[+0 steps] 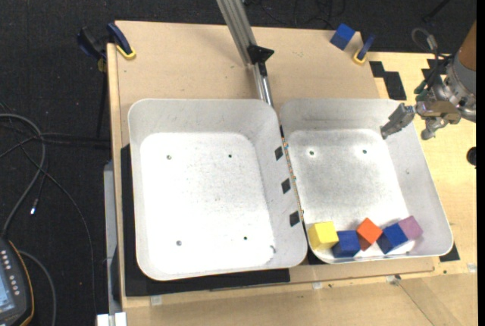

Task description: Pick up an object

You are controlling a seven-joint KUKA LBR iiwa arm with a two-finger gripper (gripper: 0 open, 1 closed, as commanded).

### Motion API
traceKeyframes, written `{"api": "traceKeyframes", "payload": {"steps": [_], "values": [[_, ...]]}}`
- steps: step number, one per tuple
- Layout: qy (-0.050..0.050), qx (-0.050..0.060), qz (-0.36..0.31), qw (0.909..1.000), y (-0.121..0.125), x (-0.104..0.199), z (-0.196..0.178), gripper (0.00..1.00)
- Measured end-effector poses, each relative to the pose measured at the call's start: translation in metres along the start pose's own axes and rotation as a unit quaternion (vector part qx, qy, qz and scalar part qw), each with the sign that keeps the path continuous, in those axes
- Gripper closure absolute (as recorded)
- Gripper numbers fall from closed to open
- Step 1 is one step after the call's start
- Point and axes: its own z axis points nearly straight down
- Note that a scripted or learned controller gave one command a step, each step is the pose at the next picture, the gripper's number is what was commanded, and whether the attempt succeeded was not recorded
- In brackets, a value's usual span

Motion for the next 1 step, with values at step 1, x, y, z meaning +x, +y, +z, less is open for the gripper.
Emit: {"api": "traceKeyframes", "payload": {"steps": [1], "values": [[0.002, 0.003, -0.002, 1.0000, -0.0168, 0.0621, 0.1048, 0.00]]}}
